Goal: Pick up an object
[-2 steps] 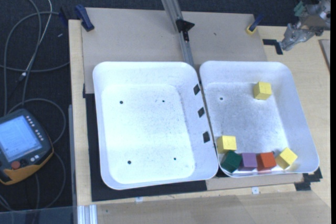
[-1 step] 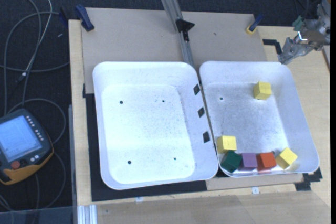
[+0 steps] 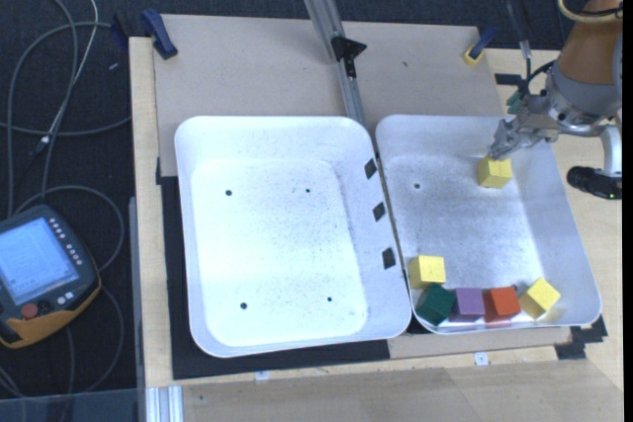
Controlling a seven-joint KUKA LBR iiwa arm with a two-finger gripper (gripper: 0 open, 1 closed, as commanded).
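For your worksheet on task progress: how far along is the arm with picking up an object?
Done: the gripper has reached the right bin, directly above a yellow cube. In hand: nothing visibly; that cube appears to rest on the bin floor. Left: grasping and lifting it.

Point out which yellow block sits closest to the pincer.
The yellow block alone in the right bin's upper part, directly below the pincer. The other two yellow blocks lie along the bottom edge.
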